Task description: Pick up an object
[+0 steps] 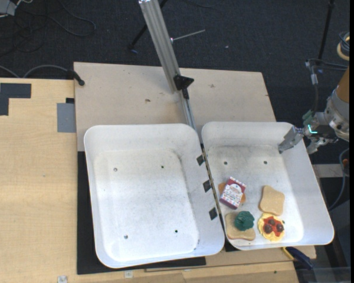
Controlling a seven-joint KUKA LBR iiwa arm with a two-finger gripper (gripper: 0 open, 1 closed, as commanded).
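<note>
- Gripper (296, 138) poised over the far right corner of the right bin (253, 137); finger spread impossible to tell.
- Clustered at that bin's near edge: small carton (233, 193), toast (272, 200), green lump (244, 220) on bread (238, 233), pizza slice (272, 227).
- Beside it on the left: left bin (106, 143).

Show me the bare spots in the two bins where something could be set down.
The left bin has a bare floor from wall to wall. In the right bin, the far half is free. Its near end is crowded: small carton, toast slice, green piece on bread, and a red-topped piece.
</note>
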